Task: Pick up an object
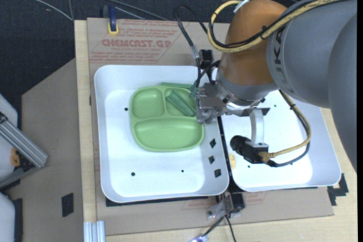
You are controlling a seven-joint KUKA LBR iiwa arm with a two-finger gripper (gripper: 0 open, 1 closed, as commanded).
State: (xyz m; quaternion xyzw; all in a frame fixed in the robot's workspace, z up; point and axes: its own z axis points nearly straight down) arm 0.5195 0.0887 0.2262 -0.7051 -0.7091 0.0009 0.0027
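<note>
The gripper [203, 109] sits at the green divided plate's [164, 122] right rim in the left bin [113, 122], its grip unclear.

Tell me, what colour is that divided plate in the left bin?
Light green, seen in the camera view: the divided plate lies in the left bin.

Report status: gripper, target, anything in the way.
Gripper low at green divided plate's right edge. Plate flat in left bin. Grasp unconfirmed.

green divided plate [164, 119] | flat, upright | left bin, right-of-centre | right edge under arm
</note>
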